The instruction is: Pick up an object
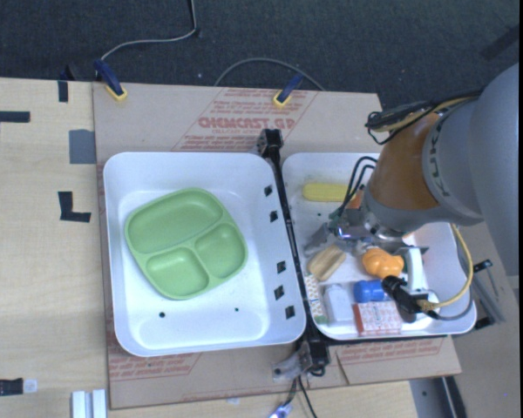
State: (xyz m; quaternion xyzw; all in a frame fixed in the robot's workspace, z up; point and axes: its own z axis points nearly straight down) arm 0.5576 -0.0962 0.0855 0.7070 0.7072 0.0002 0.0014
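Just below the arm's wrist point(379, 233) lies an orange object point(382, 262).

faint red print, unreadable at this size, on the cardboard sheet point(244, 120) under the bins

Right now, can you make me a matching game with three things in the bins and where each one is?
Things:
1. green divided plate
2. yellow piece
3. blue block

Places:
A. right bin, along its far side
B. left bin, by itself
C. right bin, near the front, beside the orange toy

Right pairs: 1-B, 2-A, 3-C
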